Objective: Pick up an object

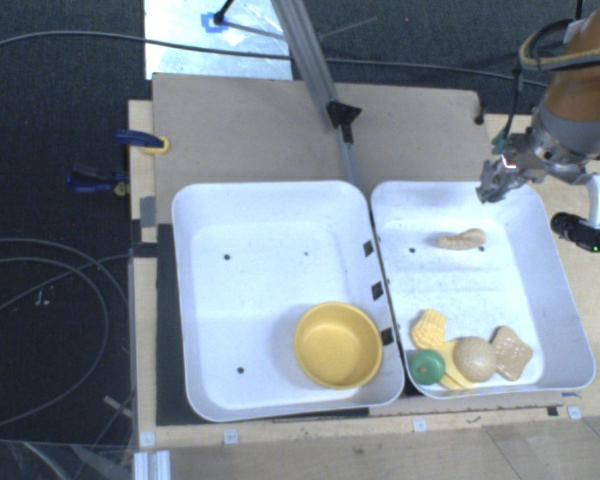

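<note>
White bins sit side by side; we see the right bin holding a tan peanut-shaped piece near its upper middle and a cluster of toy foods at the lower edge. A yellow bowl sits low in the left bin. At upper right, the gripper hovers over the right bin's top rim, carrying nothing we can see; its grip we cannot tell.

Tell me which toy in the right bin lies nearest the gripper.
The pale tan peanut-shaped toy, alone in the right bin's upper half, just below the gripper; the others cluster at the bottom edge.
</note>
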Action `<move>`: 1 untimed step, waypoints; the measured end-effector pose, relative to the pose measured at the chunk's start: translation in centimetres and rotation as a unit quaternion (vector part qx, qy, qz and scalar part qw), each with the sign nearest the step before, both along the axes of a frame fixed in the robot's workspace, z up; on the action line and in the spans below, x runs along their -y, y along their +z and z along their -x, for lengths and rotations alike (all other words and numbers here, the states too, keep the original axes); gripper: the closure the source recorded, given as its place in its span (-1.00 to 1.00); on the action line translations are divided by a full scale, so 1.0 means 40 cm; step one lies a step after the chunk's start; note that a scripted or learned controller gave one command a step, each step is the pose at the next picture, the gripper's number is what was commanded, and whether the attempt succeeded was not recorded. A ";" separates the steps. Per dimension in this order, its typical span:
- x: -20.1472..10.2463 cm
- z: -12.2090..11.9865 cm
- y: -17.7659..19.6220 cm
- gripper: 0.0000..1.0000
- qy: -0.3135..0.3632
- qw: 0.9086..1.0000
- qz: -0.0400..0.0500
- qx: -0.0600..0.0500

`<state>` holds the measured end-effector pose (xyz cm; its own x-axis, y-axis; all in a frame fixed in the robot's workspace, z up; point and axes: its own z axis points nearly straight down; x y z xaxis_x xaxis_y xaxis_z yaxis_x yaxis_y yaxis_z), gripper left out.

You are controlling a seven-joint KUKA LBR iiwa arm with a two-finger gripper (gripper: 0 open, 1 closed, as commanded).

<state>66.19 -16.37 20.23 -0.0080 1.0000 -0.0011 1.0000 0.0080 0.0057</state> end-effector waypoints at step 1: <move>0.000 -0.004 0.070 1.00 0.000 1.000 0.000 0.000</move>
